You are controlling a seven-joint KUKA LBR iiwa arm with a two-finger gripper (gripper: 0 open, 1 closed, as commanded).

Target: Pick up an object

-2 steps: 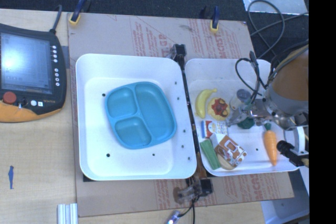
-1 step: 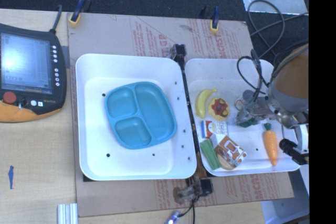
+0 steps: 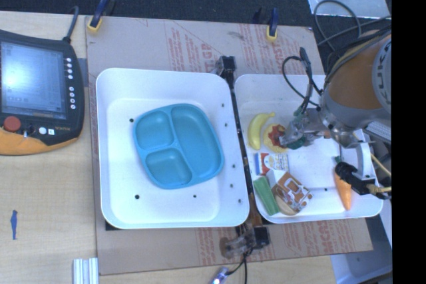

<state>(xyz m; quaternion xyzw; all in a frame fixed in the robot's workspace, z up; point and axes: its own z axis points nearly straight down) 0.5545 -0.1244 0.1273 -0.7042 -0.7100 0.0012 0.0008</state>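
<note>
The right bin (image 3: 313,86) holds several toy foods: a yellow banana (image 3: 258,129), a red-and-yellow piece (image 3: 274,136), a white carton (image 3: 273,161), a green piece (image 3: 264,194), a brown-and-white waffle-like piece (image 3: 291,192) and an orange carrot (image 3: 343,191). My gripper (image 3: 293,135) hangs low over the bin's left-middle, right beside the red-and-yellow piece and just right of the banana. The arm's grey body and orange band (image 3: 353,83) cover the bin's upper right part. Nothing is visibly held.
The left bin (image 3: 120,206) bears a blue three-compartment plate (image 3: 178,144). A teach pendant (image 3: 36,93) lies at the far left on the bench. Clamps (image 3: 272,23) pin the cardboard's far edge. Black cables (image 3: 299,80) loop above the right bin.
</note>
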